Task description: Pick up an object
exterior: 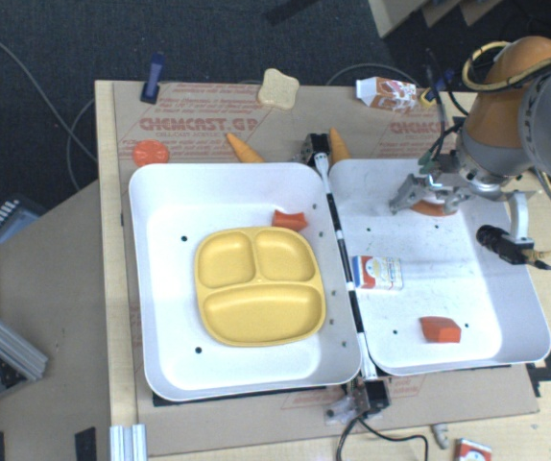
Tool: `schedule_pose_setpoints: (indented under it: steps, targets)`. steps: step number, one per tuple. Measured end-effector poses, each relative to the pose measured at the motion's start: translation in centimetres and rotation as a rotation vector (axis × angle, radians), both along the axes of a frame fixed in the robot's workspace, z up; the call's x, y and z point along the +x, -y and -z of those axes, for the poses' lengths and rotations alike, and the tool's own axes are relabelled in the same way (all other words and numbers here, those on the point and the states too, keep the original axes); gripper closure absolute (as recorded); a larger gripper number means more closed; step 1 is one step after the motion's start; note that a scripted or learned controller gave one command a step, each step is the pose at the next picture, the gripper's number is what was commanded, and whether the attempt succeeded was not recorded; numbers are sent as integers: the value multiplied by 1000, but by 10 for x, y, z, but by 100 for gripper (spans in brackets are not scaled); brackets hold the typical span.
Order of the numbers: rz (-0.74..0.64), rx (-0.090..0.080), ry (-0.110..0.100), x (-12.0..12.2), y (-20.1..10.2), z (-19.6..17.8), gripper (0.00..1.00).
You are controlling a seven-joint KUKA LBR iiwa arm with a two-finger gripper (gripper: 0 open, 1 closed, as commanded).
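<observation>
Gripper [433, 192] fingers spread, straddling a flat orange-red piece [436, 206], nothing held. Positioned for a grasp, behind the small carton [378, 273].

Two shallow white plastic bins sit side by side on a brown cardboard sheet [208, 113], the left bin [160, 286] and the right bin [506, 305] touching along their shared edge. A yellow three-compartment plastic plate [259, 286] lies at the centre of the left bin, with an orange wedge-shaped block [290, 220] just off its rim at 1 o'clock. In the right bin, a small white and red carton [377, 273] lies at 9 o'clock by the left wall, an orange rectangular block [441, 329] at 6 o'clock, and the grey two-finger gripper [431, 196] at 12 o'clock
</observation>
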State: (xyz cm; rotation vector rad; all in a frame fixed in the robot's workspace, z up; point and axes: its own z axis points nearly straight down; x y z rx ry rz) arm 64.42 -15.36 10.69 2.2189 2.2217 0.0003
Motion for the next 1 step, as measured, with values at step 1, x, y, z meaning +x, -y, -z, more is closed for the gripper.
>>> schedule_pose_setpoints:
  steps: [1]
  targets:
    - [1,-1,2,23,33,21,0]
